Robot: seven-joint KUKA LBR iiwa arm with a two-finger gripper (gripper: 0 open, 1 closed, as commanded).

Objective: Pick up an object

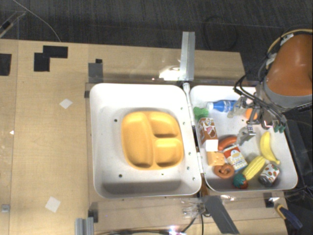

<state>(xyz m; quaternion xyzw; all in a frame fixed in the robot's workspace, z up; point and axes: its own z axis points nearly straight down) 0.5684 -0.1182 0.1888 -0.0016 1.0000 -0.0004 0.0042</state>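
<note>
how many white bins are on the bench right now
2: the left bin holding a yellow divided tray, and the right bin full of toy food.

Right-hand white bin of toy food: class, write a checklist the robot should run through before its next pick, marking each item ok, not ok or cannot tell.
1. Tool over the right-hand white bin: ok.
2. Finger opening: cannot tell.
3. Object already held: cannot tell.
4. Yellow plastic banana reachable, beside the tool: ok.
5. Items crowded, yellow corn cob touching neighbours: not ok.
6. Yellow divided tray sits in the left white bin, away from the pick: ok.
</note>
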